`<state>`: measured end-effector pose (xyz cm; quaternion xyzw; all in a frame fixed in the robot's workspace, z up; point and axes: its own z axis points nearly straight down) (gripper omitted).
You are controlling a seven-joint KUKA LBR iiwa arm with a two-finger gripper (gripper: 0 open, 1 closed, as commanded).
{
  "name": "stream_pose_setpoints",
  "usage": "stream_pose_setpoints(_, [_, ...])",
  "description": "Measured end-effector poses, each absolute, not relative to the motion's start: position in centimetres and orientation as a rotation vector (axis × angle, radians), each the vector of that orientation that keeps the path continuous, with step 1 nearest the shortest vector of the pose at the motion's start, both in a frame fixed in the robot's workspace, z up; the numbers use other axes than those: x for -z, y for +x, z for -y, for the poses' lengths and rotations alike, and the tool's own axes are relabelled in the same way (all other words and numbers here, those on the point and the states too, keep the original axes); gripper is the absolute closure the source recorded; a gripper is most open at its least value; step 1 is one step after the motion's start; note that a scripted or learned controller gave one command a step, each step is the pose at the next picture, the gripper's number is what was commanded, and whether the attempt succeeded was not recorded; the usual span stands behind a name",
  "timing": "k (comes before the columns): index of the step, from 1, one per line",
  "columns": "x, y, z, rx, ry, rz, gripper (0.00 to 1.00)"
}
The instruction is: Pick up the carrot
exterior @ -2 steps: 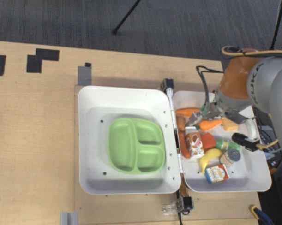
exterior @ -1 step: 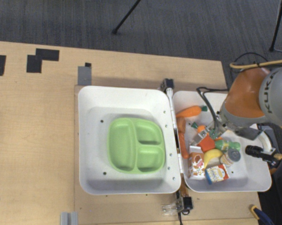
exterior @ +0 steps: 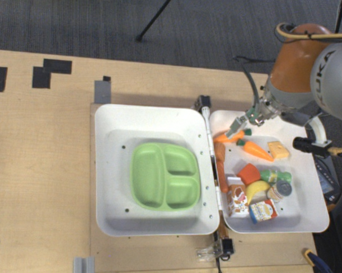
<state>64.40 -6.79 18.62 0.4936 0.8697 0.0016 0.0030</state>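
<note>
Right now, tool point(exterior: 237, 129) low over upper left of right bin point(exterior: 302, 221), beside carrot point(exterior: 257, 150).
Cannot tell tool state, spread or pressed together. Carrot lying in right bin, upper part, green end just under tool, tip toward cheese wedge point(exterior: 278, 150). Green divided plate point(exterior: 165, 176) in left bin point(exterior: 111, 159), centre frame. More toy food lower right.

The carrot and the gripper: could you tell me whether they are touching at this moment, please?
Cannot tell. In the camera view the gripper hangs just up-left of the carrot, near its green top, but the slanted view shows neither contact nor a clear gap.
</note>
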Motion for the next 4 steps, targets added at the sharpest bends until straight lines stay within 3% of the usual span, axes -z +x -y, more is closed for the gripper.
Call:
stream_pose_setpoints(1, [-9.0, 65.8, 9.1, -0.006, 1.497, -2.748, 0.0])
stream_pose_setpoints(2, [-9.1, 59.8, 10.8, -0.013, 1.822, -2.535, 0.0])
stream_pose_setpoints(3, [-10.5, 60.1, 10.9, -0.017, 1.815, -2.527, 1.0])
stream_pose_setpoints(4, [-27.9, 66.5, 7.4, -0.005, 1.95, -2.456, 1.0])
